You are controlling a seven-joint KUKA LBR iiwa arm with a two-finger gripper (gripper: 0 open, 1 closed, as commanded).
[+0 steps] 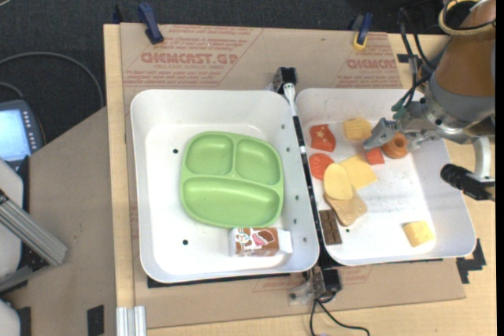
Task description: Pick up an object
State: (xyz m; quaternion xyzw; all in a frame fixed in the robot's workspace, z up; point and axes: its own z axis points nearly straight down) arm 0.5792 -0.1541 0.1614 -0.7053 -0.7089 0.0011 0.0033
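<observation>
My gripper (394, 141) is low in the right bin (441, 248), at its upper right, with the grey arm and orange band above it. Its fingers look open, standing either side of a small orange round piece (397, 148). A little red cube (375, 157) lies just left of that piece. Other toy foods are spread to the left: a yellow chunk (357, 128), a red piece (322, 137), a red-orange disc (319, 164), a pale yellow oval (338, 182) and a yellow wedge (363, 171). A yellow cube (418, 232) sits alone at the lower right.
A tan slice (350, 210) and a dark brown bar (330, 227) lie by the right bin's lower left. The left bin (150, 130) holds a green divided plate (232, 179) and a small printed packet (258, 241). A black divider (299, 145) runs between the bins.
</observation>
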